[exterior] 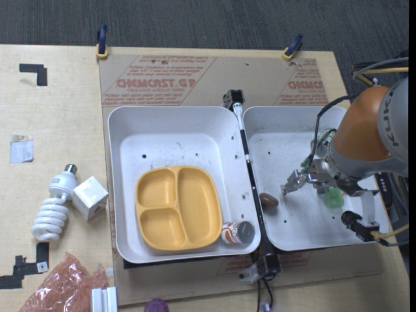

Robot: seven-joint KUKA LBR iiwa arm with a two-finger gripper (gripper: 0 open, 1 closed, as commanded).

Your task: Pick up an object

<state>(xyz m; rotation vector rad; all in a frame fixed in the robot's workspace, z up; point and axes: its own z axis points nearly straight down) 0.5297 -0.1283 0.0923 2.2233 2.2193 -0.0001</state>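
Observation:
My gripper (294,182) hangs over the middle of the right bin (286,142), pointing left from the grey and orange arm. A small brown rounded object (268,201) lies on the bin floor by its left wall, a short way left of and below the gripper, apart from it. A green object (334,197) shows just under the wrist, partly covered by the arm. In the left bin (130,142) lies a yellow divided plate (177,208), and a small orange and white can (236,233) rests on its side in the near right corner.
Outside the bins, on the bench at the left, lie a spiral light bulb (53,208), a white cube (90,197) and a pink crinkled bag (62,283). A black bar (242,135) runs between the two bins. Cables trail at the arm's right.

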